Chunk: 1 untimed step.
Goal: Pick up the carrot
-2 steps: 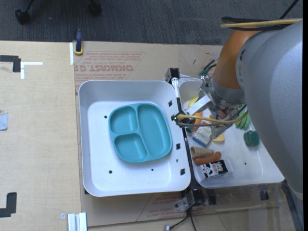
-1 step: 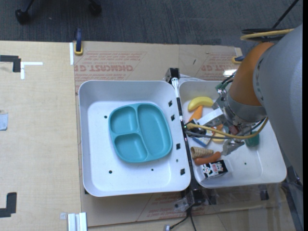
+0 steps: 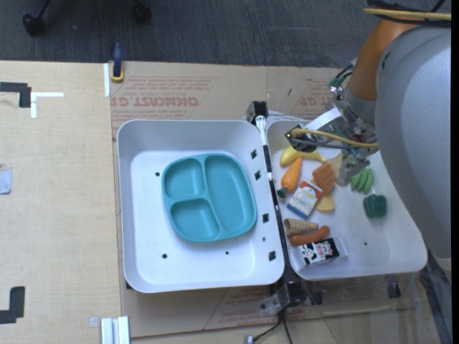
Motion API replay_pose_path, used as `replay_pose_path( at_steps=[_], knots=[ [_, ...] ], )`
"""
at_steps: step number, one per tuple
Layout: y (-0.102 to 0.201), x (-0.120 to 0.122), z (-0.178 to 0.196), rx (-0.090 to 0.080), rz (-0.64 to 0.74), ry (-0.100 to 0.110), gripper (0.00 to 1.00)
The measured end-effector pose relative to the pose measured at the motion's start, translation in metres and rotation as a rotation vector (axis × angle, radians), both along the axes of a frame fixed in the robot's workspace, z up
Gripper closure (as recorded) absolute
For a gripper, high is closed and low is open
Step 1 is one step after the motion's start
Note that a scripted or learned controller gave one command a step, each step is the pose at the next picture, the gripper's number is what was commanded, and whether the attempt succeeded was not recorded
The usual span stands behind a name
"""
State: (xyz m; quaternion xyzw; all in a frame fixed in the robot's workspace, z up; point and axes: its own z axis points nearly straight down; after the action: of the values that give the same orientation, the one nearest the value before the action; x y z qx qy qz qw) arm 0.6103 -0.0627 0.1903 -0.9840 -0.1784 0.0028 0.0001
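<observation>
Carrot [image 3: 291, 173]: right bin [image 3: 391, 253] — upper left, among food toys
Left bin [image 3: 133, 213]: teal divided plate [image 3: 209, 196]
Gripper [image 3: 353, 165]: over right bin — finger state unclear

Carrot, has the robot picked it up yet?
Not yet. The carrot lies in the right bin, beside the banana. The hand hovers over the toy food to the carrot's right, not on it. Reaching, gripping and lifting are all left.

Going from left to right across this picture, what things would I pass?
Blue divided plate → carrot → small blue-and-white carton → green pepper → grey robot arm.
</observation>
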Motion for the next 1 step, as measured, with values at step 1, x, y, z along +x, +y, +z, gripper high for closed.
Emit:
replay_pose_path(
  at_steps=[1],
  knots=[
    [0.0368,-0.0153,0.0001,0.002,-0.014,0.003,0.00]
  ],
)
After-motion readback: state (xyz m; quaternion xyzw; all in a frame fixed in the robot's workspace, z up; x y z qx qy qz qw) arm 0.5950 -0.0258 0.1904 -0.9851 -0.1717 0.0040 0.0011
